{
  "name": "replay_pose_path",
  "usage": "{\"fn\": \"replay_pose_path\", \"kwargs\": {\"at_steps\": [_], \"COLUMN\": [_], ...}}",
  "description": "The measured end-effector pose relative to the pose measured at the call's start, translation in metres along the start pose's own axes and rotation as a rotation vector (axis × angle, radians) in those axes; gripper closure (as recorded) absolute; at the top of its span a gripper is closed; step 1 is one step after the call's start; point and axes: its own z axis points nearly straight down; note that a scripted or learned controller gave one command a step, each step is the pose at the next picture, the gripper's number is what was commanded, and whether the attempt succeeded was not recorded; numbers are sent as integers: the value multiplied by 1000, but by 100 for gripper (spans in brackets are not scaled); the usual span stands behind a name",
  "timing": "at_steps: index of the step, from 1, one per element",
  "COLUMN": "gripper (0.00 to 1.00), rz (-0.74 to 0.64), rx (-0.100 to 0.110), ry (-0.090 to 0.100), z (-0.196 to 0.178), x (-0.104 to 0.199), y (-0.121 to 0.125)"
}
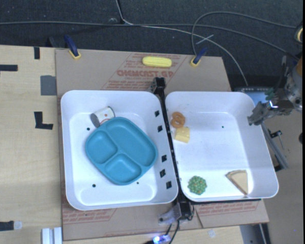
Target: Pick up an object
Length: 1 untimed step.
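The right bin (221, 105) holds an orange ring-shaped piece (178, 119), a pale yellow block (182, 134) just below it, a green bumpy ball (197, 185) near the front edge, and a tan wedge (239, 181) in the front right corner. My gripper (259, 113) hangs over that bin's right rim near the back, well away from all of these. Nothing shows in its grasp.
The left bin (73, 136) holds a blue divided plate (121, 149) and a small white cup lying on its side (102, 117). A yellow object (156, 61) lies on the cardboard behind the bins. Cables run across the dark back surface.
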Motion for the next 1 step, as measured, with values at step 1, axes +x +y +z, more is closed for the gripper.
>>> {"fn": "replay_pose_path", "kwargs": {"at_steps": [1], "gripper": [100], "rz": [-4], "rx": [6], "ry": [4], "z": [17], "x": [58], "y": [6]}}
